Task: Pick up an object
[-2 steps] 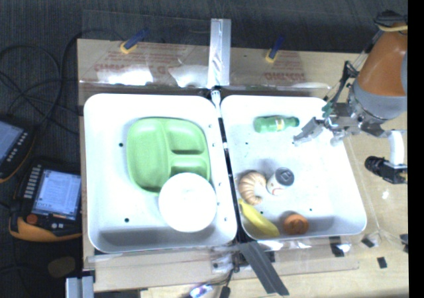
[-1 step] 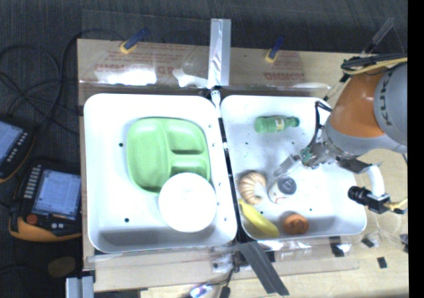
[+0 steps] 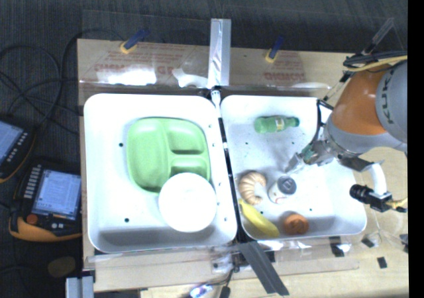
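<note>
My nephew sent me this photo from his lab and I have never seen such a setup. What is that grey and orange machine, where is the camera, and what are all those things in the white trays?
The camera sits above a bench, looking down at a slant. The grey and orange machine reaching in from the right is a robot arm. Its tool, the part meant for grasping, hangs over the right bin; I see nothing held in it.

The right bin holds a green bottle lying on its side, a croissant-like pastry, a banana, a small orange item and a small round grey-and-white piece.

The left bin holds a green divided tray with a white round plate overlapping its lower corner.
</note>
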Controlling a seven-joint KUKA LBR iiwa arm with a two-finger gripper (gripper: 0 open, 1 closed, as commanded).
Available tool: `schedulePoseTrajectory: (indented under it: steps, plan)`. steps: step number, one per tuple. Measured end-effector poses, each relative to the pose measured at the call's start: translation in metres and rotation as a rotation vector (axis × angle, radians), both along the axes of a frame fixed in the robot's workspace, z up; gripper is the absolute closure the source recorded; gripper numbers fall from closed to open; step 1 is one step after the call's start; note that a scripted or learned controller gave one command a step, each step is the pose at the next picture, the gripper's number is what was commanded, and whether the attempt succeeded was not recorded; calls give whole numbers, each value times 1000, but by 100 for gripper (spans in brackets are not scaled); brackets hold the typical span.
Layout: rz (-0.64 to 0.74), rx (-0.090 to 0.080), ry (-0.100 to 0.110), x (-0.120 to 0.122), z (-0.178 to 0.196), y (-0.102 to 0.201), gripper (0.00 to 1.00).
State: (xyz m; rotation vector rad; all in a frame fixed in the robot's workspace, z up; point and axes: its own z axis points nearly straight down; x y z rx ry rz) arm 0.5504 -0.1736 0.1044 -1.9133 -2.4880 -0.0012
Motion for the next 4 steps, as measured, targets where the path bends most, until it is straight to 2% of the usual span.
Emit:
schedulePoseTrajectory:
  steps: [1,2,3,4]
  plan:
    - [233,-5,-2,59,1,-30,100]
    - [233,-5,-2,59,1,-30,0]
    - [381,-11,-16,0,-14,-8,0]
    - [381,-7,-21,2,-3,-6,100]
